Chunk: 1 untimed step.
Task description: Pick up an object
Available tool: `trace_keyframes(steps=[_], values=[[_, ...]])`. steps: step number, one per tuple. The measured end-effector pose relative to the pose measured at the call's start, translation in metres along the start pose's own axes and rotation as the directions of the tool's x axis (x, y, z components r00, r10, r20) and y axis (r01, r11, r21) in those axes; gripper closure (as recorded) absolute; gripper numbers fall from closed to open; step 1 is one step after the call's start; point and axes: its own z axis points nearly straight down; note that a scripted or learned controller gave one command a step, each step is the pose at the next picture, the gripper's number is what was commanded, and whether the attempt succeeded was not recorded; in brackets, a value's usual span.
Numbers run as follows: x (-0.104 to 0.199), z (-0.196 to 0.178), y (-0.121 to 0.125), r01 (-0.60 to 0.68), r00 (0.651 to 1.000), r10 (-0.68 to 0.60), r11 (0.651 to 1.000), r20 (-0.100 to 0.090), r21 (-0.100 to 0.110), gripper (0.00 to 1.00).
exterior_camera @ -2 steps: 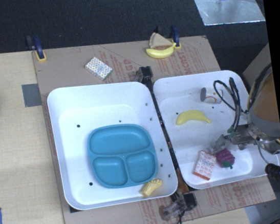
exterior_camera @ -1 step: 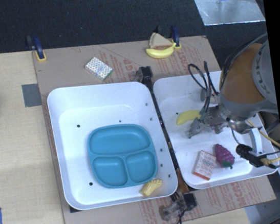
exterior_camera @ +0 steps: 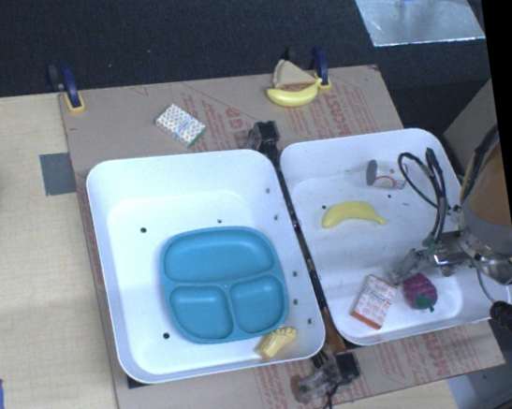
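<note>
Nothing lifted yet: pincer [exterior_camera: 414, 268] down beside small purple round fruit [exterior_camera: 420, 290] in right white bin [exterior_camera: 325, 156]; grip state impossible to tell.

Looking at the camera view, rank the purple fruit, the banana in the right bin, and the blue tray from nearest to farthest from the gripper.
1. purple fruit, just below the gripper
2. banana, up-left, in the right bin
3. blue tray, in the left bin
</note>
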Motion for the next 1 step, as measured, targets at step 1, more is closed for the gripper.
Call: trace_keyframes(steps=[1], values=[[-0.0002, -0.01, 0.0001, 0.005, 1.0, -0.005, 1.0, 0.0, 0.001, 1.0]])
